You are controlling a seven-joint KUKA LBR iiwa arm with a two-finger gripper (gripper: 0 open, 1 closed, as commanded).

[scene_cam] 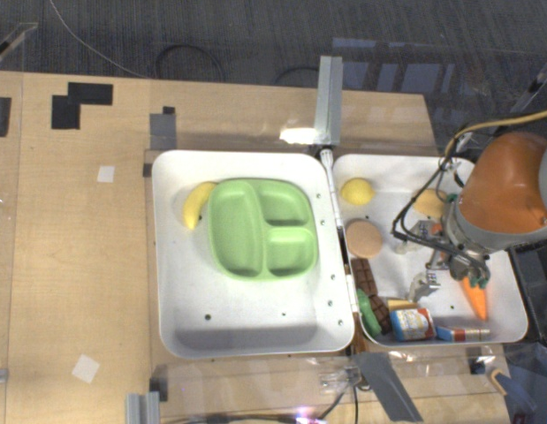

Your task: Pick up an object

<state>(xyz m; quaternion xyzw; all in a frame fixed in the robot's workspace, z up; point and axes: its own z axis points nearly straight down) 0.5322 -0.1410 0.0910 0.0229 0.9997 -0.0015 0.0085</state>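
You see the arm cut off by the right edge at 3 o'clock. It covers part of the carrot and a yellow item. The green tray hides most of the banana. Items at 5 o'clock are too small to identify.

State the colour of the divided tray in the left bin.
Light green; the divided tray shows plainly in the camera view, lying in the left bin.

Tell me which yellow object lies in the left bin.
The banana, curved, beside the green divided plate. The round yellow lemon lies in the right bin.
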